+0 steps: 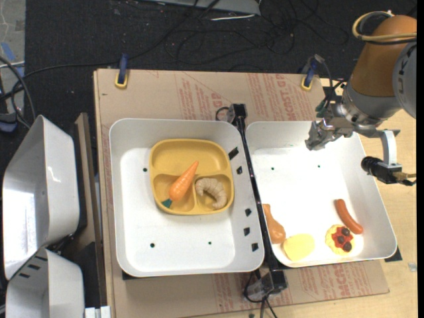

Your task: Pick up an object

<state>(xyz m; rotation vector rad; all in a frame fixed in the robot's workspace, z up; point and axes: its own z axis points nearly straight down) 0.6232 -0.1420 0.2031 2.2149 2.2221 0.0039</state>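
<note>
Two white bins [132, 244] sit on cardboard; your gripper [322, 136] hovers, whether it's open or shut I can't tell. Below it lies the sausage [348, 216]; descend centred across its width.

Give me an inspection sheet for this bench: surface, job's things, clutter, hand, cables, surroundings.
Surface: cardboard sheet under two white bins, left bin and right bin.
Job's things: left bin holds a yellow tray with a carrot and a shrimp. Right bin holds a sausage, a drumstick, a yellow disc and a tart, all near its front edge.
Clutter: nothing seen.
Hand: hand over the right bin's back edge, nothing seen in it.
Cables: black cables behind the bench.
Surroundings: two clamps on the back edge; white tubs at left.
</note>
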